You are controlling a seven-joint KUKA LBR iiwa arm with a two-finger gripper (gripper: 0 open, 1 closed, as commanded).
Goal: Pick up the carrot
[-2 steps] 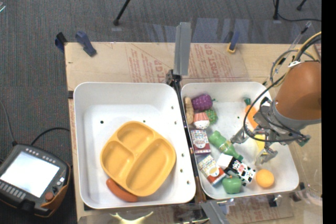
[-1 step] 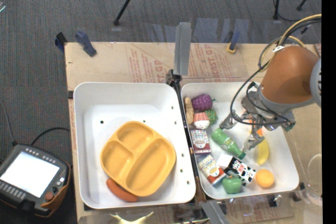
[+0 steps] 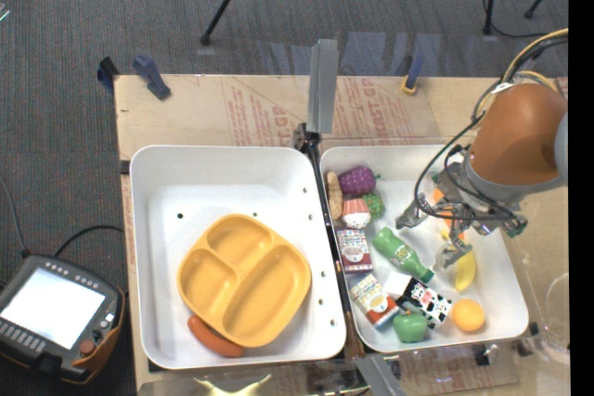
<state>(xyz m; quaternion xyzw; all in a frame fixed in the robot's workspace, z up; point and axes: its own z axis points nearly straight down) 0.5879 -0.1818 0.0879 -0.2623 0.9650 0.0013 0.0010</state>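
White plastic bins sit side by side on the brown board bench (image 3: 232,107). Left bin (image 3: 153,172) is smooth and shallow; right bin (image 3: 497,292) is crowded with toy food. Grey arm (image 3: 515,139), with its glossy orange band, hangs over the right bin's right edge. Yellow plate (image 3: 243,278), rounded with three wells, lies mid left bin.

Carrot (image 3: 213,338), my best guess, is the smooth orange-red stick at the left bin's front edge, half tucked under the plate rim. Its long axis runs roughly along that front edge. Only one end shows, so the taper is hidden.

Gripper (image 3: 455,241) hangs in the right bin beside the green bottle (image 3: 401,253) and above the yellow lemon (image 3: 464,272). Spread or closed: cannot tell. A small orange streak sits close by it, too blurred to name.

Key relation: the carrot lies well apart from the gripper, across the wall between the bins, toward the left bin's front-left corner. The plate overhang likely blocks a straight-down grab.
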